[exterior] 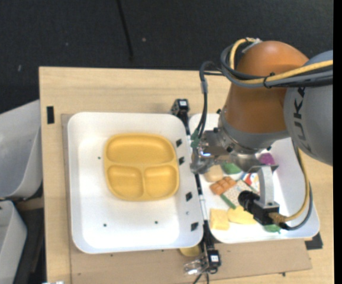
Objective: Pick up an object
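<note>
The pick looks barely begun: the grey arm's two-finger gripper [233, 169] hangs over the right shallow white bin [295, 226], and the small orange waffle-like piece [223, 186] and pale yellow wedges [230, 218] at its six o'clock lie loose.

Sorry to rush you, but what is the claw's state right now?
Claw: cannot be told; it sits low in the right bin, among small items.

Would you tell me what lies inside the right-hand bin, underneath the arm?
In the right bin lie small toy foods: yellow pieces, an orange waffle-like piece, green and purple bits. The arm covers the rest.
</note>
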